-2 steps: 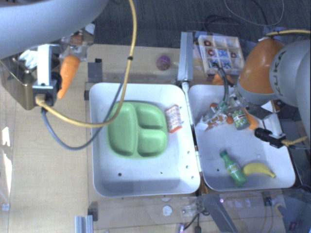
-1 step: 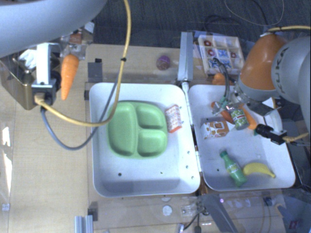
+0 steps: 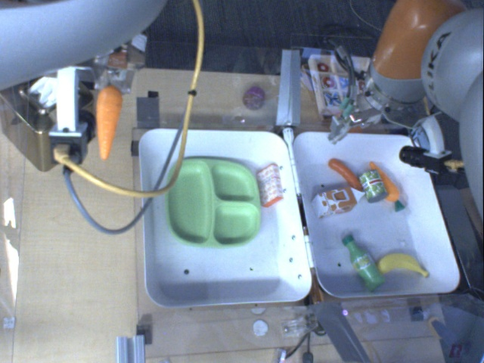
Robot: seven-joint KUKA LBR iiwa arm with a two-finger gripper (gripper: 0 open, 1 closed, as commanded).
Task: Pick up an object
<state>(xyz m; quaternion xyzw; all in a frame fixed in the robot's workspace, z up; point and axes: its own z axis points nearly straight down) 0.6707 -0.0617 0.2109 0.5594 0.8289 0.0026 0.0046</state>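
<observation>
The green bottle (image 3: pixel 363 262) and banana (image 3: pixel 402 264) lie nearest you in the right bin (image 3: pixel 446 274), well below the fingers (image 3: pixel 339 130), which hover over that bin's top rim, apparently apart and holding nothing. Just below them lies the orange sausage (image 3: pixel 345 172): centre over it, then descend straight.

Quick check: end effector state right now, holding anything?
End effector: above the top left corner of the right bin, with nothing visible in it; open or closed cannot be told.
</observation>
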